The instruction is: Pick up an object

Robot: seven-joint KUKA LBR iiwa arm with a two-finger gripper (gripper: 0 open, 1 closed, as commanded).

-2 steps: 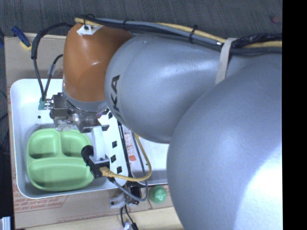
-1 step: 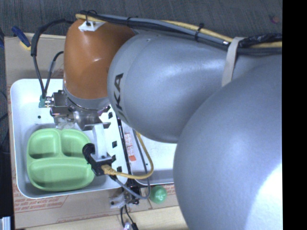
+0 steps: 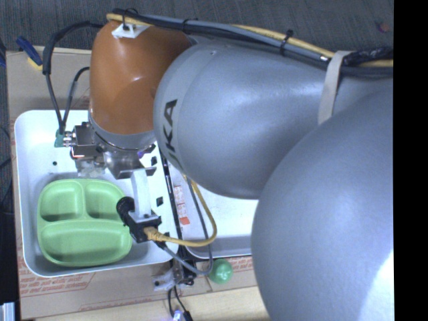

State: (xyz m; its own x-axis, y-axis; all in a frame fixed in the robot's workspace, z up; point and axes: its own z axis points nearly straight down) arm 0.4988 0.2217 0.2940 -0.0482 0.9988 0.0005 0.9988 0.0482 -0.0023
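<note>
White bin [image 3: 27, 179], green divided tray [image 3: 83, 223] inside, arm [image 3: 267, 126] above

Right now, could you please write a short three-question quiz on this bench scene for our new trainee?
1. True or false: the green tray has three compartments.
2. Where does the tray lie in the white bin? A) near-left corner B) far-right corner C) leaning on the far wall
3. Fill in: the small green ball lies on the ____ ledge outside the bin's near rim.

Key: 1 true; 2 A; 3 cardboard
</note>
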